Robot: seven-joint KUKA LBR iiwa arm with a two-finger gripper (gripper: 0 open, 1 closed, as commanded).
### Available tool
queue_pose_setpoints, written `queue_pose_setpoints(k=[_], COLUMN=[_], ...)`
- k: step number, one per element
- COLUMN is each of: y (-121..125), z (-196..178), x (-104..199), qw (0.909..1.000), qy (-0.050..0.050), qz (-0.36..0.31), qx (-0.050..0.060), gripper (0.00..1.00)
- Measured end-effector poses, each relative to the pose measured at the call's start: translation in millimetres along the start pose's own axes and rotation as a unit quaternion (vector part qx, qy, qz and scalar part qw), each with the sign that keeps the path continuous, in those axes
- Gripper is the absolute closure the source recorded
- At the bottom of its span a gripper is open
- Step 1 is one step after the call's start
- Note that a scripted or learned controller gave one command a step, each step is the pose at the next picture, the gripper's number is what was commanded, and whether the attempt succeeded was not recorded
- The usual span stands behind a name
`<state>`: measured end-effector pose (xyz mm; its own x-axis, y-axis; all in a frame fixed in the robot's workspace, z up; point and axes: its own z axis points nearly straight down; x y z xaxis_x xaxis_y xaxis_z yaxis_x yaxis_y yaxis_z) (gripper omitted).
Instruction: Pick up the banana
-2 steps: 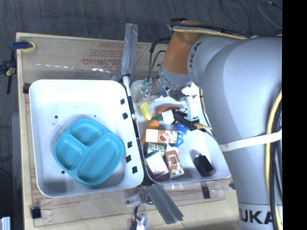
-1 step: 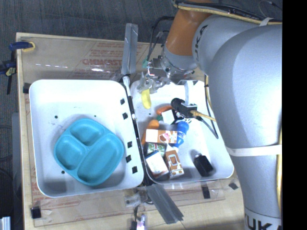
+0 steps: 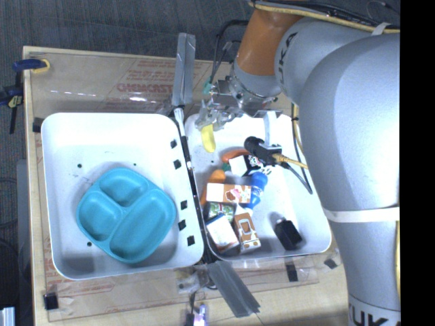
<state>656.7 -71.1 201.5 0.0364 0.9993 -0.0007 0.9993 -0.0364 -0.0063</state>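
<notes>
Hovering at the right white plastic bin's (image 3: 309,240) 11 o'clock corner, the metal two-finger gripper (image 3: 216,114) sat right above the small yellow banana (image 3: 208,140). Couldn't tell the jaw state. Looked like the approach step; next it'd need lowering and pinching.

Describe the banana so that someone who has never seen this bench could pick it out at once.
Take the right bin of the two white bins, the one crowded with small items. At its far left corner, just below the gripper, is the banana, a small yellow piece standing roughly on end. It is the one plain yellow thing there, apart from the boxes and the blue bottle nearer the camera.
</notes>
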Motion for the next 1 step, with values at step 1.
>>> queue_pose_setpoints(k=[1], y=[1.4], z=[-91.5], x=[-52.7], qw=[0.9924], qy=[-0.001], qz=[-0.123], qx=[-0.003], gripper=[1.0])
